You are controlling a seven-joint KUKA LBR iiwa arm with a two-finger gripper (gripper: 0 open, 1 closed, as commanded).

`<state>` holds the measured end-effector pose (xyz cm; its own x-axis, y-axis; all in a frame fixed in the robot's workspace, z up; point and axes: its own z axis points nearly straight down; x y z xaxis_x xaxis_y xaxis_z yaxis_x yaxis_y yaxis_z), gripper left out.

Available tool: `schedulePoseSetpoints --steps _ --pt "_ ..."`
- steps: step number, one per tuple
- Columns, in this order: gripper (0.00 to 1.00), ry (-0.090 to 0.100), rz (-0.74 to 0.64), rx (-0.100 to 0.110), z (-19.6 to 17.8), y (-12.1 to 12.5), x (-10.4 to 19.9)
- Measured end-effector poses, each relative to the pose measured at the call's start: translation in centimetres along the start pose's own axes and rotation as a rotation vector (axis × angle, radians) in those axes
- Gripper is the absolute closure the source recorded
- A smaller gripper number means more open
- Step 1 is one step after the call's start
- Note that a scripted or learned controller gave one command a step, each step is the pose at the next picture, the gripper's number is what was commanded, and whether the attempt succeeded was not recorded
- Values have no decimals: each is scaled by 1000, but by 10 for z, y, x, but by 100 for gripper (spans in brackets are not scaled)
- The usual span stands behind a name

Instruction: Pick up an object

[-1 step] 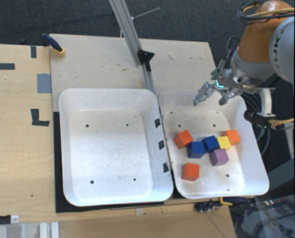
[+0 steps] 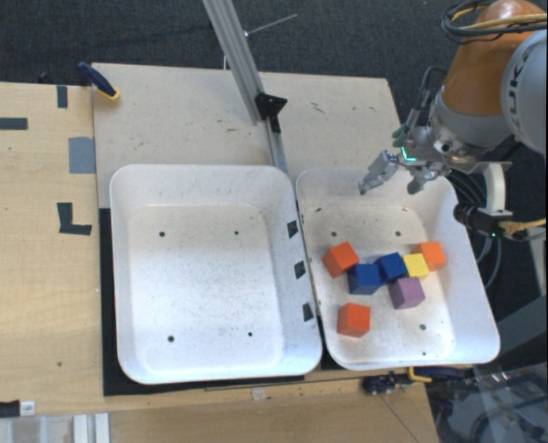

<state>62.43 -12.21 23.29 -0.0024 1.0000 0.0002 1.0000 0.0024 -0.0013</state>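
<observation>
Currently gripper point(image 2: 390, 179) hovers over far edge of right bin point(image 2: 468, 340), fingers spread wide, nothing between them. Blocks clustered in right bin, well apart from gripper: two orange cubes point(image 2: 340, 258) point(image 2: 353, 319), blue pair point(image 2: 375, 272), yellow cube point(image 2: 415, 265), purple cube point(image 2: 406, 292), small orange cube point(image 2: 432, 254). Left bin point(image 2: 126, 192) adjacent, on surface point(image 2: 34, 173).

Pale wood counter point(image 2: 34, 247), grey tape marks on it. Two white bins side by side on a dark mat point(image 2: 105, 340): left bin point(image 2: 200, 178), right bin point(image 2: 468, 340). Blue-yellow clamp point(image 2: 99, 81) at far edge.
</observation>
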Motion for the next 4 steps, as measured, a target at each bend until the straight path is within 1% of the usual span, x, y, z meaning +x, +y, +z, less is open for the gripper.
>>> schedulePoseSetpoints --steps 1,2,3,4 --pt "0 -1 1 5 44 -3 -3" --pt "0 -1 1 5 90 -4 3" --pt "0 -1 1 6 144 -6 4" --pt "100 0 0 1 131 -4 5"
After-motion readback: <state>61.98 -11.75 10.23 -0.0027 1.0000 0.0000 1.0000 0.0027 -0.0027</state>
